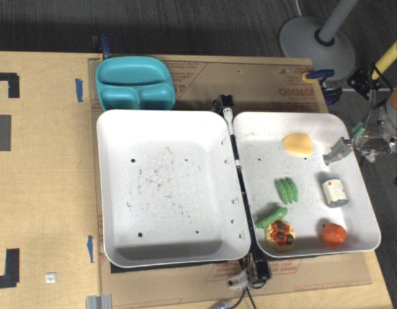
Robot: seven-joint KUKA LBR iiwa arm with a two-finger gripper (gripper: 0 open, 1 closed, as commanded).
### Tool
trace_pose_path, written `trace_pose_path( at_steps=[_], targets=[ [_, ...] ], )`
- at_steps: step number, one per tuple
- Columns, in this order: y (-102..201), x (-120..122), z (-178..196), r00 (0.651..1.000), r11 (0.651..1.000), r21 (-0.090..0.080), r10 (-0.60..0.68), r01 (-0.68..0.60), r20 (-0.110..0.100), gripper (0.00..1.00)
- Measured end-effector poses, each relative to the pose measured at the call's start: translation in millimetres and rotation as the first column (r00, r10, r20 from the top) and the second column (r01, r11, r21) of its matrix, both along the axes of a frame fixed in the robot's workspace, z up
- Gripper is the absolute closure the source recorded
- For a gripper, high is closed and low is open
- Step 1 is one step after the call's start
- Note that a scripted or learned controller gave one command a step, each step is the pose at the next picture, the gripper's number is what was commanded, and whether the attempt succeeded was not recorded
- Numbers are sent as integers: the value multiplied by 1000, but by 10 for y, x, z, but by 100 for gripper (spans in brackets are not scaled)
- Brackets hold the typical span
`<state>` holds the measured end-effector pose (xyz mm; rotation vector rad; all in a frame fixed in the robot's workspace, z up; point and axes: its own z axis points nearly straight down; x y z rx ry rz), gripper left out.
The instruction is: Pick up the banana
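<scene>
the teal tray (pixel 134 82) sits beyond the left bin (pixel 166 185), far left of the gripper (pixel 343 148). in the right bin (pixel 362 198), the green pod (pixel 286 190), the slice with toppings (pixel 279 232), the white block (pixel 334 192) and the tomato (pixel 334 234) lie left of and nearer the camera than the gripper. the banana (pixel 298 144) lies just left of it, untouched. the gripper hangs at the right rim, likely lining up; whether it is apart or together i cannot tell.
</scene>
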<state>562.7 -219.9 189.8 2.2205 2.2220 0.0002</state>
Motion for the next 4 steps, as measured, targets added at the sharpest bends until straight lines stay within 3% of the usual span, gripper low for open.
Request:
trace_pose_path(
  at_steps=[1, 2, 3, 4],
  targets=[
    [639, -236, -935, 984, 984, -7, 179, -179, 11, 0],
    [1181, -656, -966, 939, 939, -15, 344, -344, 23, 0],
    [2050, -482, -49, 878, 878, -1, 479, -479, 2, 0],
    [2938, -627, -50, 852, 852, 1, 524, -524, 0, 0]
  ],
)
